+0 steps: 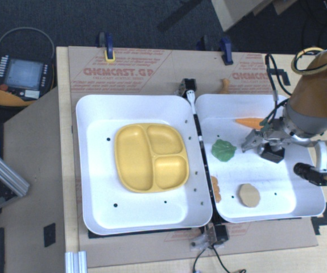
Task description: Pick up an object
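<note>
- Nearest the camera: tan disc near the front edge of the right bin, with a small orange scrap against that bin's left wall.
- Green lump toward the left side of the right bin, about midway front to back; taken here as the likeliest target, since it lies just left of the gripper.
- Carrot near the back of the right bin, partly behind the gripper.
- Gripper low over the middle of the right bin, fingers spread, pinching nothing; arm entering from the right edge.
- Yellow tray, three compartments, centred in the left bin; not part of the pick.

Doing the step well (judgement):
- Centre the open fingers over the green lump before descending; straddle it, not merely beside it.
- Descend until fingertips near the bin floor, then close; soft, irregular shape likely to deform, so moderate squeeze advised.
- Keep clear of the carrot and of the wall between the bins during approach.
- Lift straight up and confirm the lump sits between the fingers before counting the grasp good.

Surface and room:
- Both bins white, shallow, smooth, side by side on a cardboard-covered bench held by blue clamps at the back edge.
- Dark floor beyond; pendant at the left.
</note>
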Robot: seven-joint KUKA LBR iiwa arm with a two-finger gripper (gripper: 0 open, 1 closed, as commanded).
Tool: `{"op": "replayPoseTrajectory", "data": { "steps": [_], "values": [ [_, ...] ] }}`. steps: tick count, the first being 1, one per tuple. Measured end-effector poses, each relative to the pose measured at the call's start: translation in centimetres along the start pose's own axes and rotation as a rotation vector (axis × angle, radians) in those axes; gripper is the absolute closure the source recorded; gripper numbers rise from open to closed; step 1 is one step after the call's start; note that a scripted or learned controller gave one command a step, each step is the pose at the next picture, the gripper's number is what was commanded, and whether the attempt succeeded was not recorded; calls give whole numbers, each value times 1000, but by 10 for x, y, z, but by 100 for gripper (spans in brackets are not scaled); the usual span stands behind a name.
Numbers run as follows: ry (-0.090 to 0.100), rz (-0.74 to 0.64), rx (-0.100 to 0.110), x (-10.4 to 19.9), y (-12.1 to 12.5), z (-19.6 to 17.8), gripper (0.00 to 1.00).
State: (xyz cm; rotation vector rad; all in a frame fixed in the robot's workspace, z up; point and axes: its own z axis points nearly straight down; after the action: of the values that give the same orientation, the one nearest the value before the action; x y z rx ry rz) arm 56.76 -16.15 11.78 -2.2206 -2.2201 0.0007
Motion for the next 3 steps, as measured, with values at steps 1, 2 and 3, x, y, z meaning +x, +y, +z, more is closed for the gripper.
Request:
{"op": "replayPoseTrajectory", "data": {
  "steps": [1,2,3],
  "values": [
    [-2,0,-4,0,1,-11,100],
    [-2,-1,-5,-7,4,-71,100],
    [-2,-1,-4,-7,4,-87,100]
  ]
}}
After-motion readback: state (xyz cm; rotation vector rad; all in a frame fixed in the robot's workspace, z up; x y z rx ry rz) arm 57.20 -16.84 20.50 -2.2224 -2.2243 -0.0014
